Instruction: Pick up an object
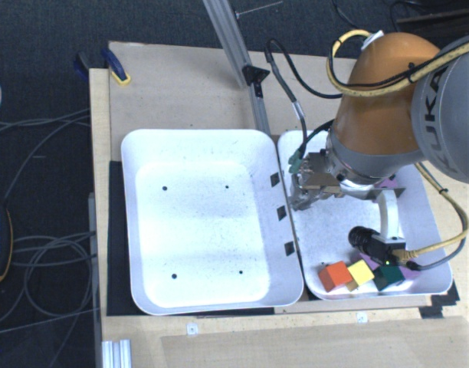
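Two bins sit side by side on a bench (181, 90), their inner walls touching. The gripper (302, 194) hangs over the right bin (326, 228), close against that bin's left wall. All places here are given from its jaws. To their left, just across the shared walls, lies the left bin (196, 221). To their right and nearer the viewer, three small blocks stand in a row along the right bin's near wall. The first block (336, 275) is closest to the jaws. The middle block (360, 272) touches it on the right, and the last block (388, 276) is farthest right. Behind the jaws, a slanted pole (234, 44) rises from the bench beyond the bins.
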Tool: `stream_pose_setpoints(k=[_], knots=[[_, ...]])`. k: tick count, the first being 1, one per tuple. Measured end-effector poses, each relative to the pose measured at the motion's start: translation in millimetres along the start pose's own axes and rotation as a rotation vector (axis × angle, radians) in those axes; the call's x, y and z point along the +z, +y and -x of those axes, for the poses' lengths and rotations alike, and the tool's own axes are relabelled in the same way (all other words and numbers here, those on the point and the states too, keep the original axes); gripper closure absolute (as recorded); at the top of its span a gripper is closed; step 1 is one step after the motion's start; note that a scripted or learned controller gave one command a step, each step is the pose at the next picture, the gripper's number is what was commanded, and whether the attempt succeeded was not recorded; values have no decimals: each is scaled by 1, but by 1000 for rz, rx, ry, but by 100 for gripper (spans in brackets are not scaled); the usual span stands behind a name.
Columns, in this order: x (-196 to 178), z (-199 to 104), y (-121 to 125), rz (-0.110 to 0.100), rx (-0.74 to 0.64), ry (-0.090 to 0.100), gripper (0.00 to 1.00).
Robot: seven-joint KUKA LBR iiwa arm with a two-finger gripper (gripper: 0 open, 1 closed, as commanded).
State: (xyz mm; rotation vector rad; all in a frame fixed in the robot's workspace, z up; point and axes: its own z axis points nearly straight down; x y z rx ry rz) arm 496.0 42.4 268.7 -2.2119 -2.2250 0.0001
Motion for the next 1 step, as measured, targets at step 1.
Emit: stream_pose_setpoints(k=[1], knots=[[5, -48, -7, 0, 0, 0, 100]])
